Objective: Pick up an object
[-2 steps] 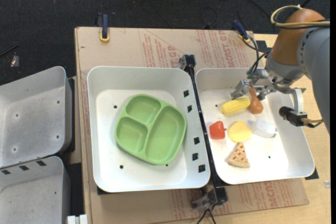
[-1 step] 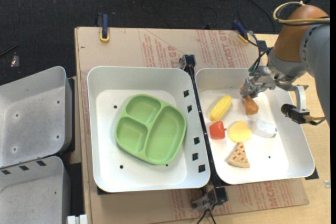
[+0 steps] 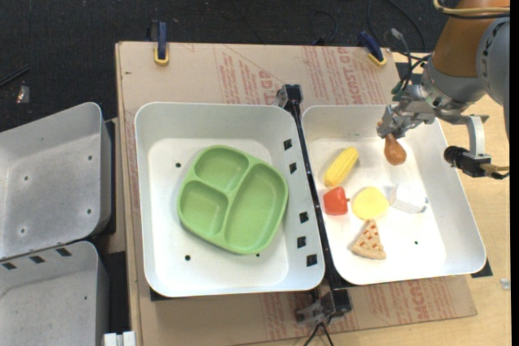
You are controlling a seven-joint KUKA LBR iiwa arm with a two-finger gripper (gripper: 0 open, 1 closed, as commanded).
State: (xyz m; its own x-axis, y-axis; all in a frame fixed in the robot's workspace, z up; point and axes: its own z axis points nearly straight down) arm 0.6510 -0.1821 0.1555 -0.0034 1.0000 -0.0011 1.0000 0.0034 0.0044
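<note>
- The gripper (image 3: 395,128) hangs over the right bin's (image 3: 454,259) far side, at about one o'clock from that bin's centre, with a small brown item (image 3: 395,150), perhaps a toy drumstick, directly beneath its tip.
- Whether the jaws stand apart or closed cannot be told at this slant; the brown item touches or nearly touches the tip, and a grip on it is not confirmed.
- At nine o'clock from the gripper lies a corn cob (image 3: 341,165), tilted, near the divider between the bins.
- Toward seven o'clock, lower in the bin, sit a red piece (image 3: 335,201) and a yellow disc (image 3: 369,202) side by side, just apart.
- At six o'clock, beside the disc, rests a clear, pale lump (image 3: 408,198), hard to make out against the white floor.
- Further toward six o'clock lies a pizza slice (image 3: 369,241), nearest the bin's front edge.
- The left bin (image 3: 154,255) holds a green tray (image 3: 233,198) with three compartments, well apart from the arm.
- Progress, as judged here: the approach looks made and the brown item looks the likely target, but a secure hold and a lift clear of the bin are both left to show.
</note>
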